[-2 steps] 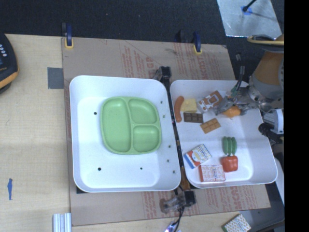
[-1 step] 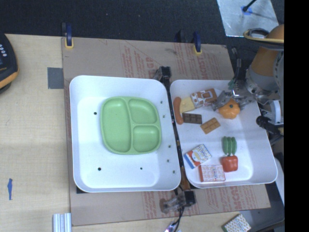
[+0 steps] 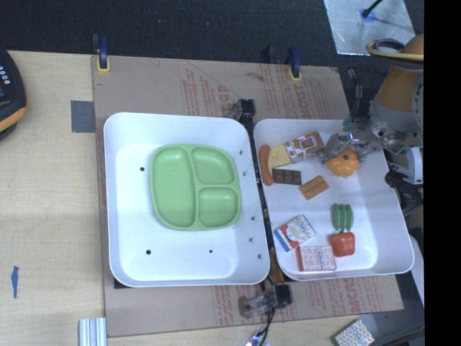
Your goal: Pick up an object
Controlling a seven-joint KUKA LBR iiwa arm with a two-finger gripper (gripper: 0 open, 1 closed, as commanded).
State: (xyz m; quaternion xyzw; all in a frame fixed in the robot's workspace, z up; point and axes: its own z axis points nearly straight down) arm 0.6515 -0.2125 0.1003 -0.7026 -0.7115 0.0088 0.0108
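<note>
Across the surface (image 3: 50, 215) we log two shallow white bins side by side: the left bin (image 3: 130, 251) carries a green divided plate (image 3: 194, 186), and the right bin (image 3: 392, 229) carries the small items. From the right edge of the view the grey arm (image 3: 396, 92) reaches in over the right bin's far right corner, its orange band showing at the frame edge, wrist angled down toward the bin floor. Its gripper (image 3: 344, 148) sits low at that corner, just above and touching or nearly touching the orange fruit (image 3: 343, 163), which we take as the likeliest target. The fruit lies directly on the near side of the gripper, roundish, with no long axis to align to, so we judge the coming move is a short drop rather than a sideways reach. Whether the gripper stands apart or closed we cannot tell; the metal parts blur together against the fruit. Next down in size, a snack packet (image 3: 305, 145) lies just left of the gripper, then a sausage (image 3: 265, 164), a chocolate bar (image 3: 287, 176), a cracker (image 3: 313, 187), a green pepper (image 3: 341, 215), a red piece (image 3: 343, 244) and two small cartons (image 3: 295, 233) nearer us, well apart from the arm.
</note>
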